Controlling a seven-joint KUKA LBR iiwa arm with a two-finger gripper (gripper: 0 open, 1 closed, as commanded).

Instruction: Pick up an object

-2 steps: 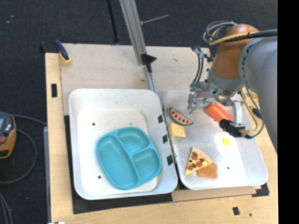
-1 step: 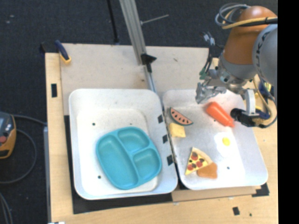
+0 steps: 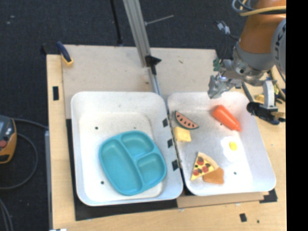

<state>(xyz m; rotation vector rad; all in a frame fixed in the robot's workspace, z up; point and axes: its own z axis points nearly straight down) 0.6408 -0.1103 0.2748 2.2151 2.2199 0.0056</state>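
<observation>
1. Gripper [image 3: 217,88] hangs over the far edge of the right bin [image 3: 262,153]. Nothing is seen between its fingers; whether they are spread or closed, cannot tell.
2. Carrot [image 3: 226,117] lies nearest, just toward the camera and slightly right of the gripper, apart from it.
3. Carrot's long axis runs diagonally, from upper left to lower right.
4. Judgement: short drop and a wrist turn across that axis needed.
5. Also in the bin: watermelon [image 3: 186,121], egg [image 3: 231,147], pizza [image 3: 202,166]. Blue tray [image 3: 132,161] in left bin.
</observation>
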